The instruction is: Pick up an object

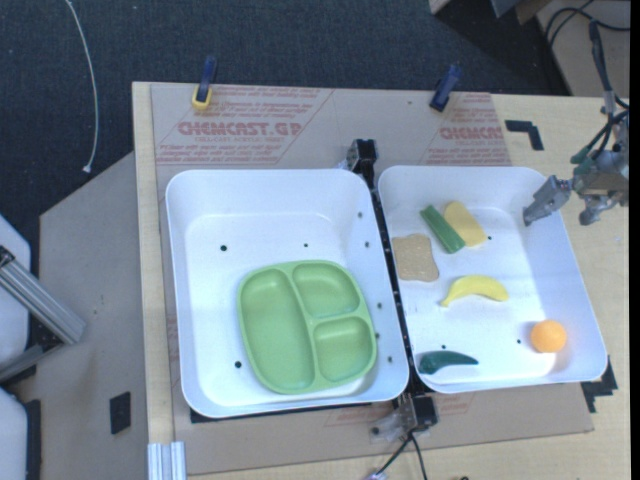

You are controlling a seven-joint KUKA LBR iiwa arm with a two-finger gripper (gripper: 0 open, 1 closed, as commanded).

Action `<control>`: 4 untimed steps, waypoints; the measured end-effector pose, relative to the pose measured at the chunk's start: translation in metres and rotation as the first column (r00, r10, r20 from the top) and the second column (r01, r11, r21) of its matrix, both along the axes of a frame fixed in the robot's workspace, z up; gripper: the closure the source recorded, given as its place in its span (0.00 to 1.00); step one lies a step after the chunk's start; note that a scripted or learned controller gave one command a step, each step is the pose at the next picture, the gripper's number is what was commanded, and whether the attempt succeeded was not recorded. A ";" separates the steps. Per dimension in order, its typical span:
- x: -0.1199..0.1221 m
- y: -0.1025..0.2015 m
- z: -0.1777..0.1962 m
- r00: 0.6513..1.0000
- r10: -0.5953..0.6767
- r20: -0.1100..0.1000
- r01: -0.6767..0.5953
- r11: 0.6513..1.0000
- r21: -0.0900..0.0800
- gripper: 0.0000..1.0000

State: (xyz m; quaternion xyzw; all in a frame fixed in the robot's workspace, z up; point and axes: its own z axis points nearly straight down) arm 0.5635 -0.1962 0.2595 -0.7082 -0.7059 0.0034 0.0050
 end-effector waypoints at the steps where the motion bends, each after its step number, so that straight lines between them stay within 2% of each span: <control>1: 0.002 0.001 0.007 1.000 0.004 0.013 -0.004 1.000 -0.003 0.00; 4: 0.011 0.005 -0.138 1.000 0.004 0.007 -0.004 1.000 0.000 0.00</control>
